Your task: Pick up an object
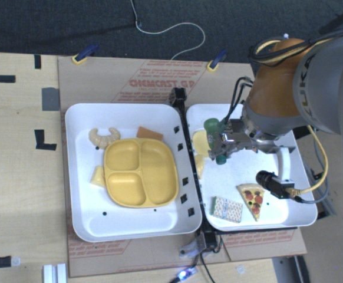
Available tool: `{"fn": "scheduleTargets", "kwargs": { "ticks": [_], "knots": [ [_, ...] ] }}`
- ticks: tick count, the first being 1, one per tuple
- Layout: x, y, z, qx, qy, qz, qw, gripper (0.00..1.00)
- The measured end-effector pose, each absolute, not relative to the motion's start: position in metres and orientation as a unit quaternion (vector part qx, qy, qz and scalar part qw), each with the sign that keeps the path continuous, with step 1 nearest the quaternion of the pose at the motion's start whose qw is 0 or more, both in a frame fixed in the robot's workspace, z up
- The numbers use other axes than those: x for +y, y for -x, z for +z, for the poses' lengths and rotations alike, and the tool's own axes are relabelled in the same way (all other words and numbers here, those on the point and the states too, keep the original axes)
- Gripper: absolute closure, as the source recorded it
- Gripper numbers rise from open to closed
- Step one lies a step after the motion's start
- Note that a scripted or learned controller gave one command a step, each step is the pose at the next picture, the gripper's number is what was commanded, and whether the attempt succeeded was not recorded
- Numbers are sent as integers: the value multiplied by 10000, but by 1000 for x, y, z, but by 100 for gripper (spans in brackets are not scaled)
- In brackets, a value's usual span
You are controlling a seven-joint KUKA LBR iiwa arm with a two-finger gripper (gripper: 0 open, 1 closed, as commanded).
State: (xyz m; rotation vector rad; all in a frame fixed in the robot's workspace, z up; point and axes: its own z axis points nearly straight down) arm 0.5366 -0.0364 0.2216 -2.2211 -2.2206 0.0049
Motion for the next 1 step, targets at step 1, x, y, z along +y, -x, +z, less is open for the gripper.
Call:
{"fn": "scheduleTargets", "kwargs": {
  "ticks": [1],
  "knots": [
    [-20, -543, 221, -7085, 7058, 8, 10, 100]
  ]
}}
